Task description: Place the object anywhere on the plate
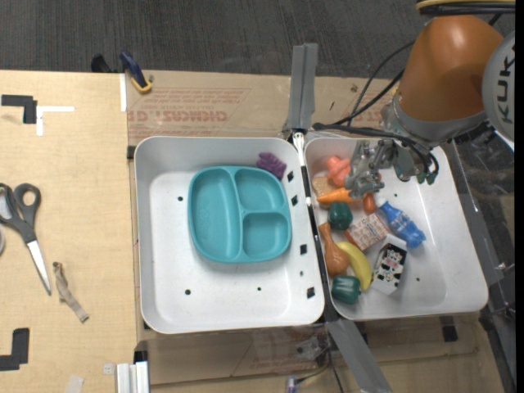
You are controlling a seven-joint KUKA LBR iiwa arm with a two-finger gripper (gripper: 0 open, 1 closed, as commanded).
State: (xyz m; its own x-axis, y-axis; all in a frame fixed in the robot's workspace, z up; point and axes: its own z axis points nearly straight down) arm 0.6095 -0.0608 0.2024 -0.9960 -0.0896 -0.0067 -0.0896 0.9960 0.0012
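Observation:
A teal plate [239, 214] with three compartments lies in the left bin [164, 301]. A small purple item [272, 164] sits just past its far right corner. The right bin [442, 285] holds a pile of toy food along its left side: a pink piece [337, 169], an orange carrot [334, 196], a green ball [340, 215], a yellow banana [356, 262], a green pepper [345, 288], a blue bottle [403, 224] and a black-and-white carton [391, 267]. My gripper [365, 177] hangs low over the far part of that pile, just right of the pink piece and carrot.
Scissors [24, 219] lie on the wooden bench at the far left, with a small strip of scrap [70, 293] nearby. A metal divider [301, 97] runs between the bins. Cables trail behind the arm at the upper right.

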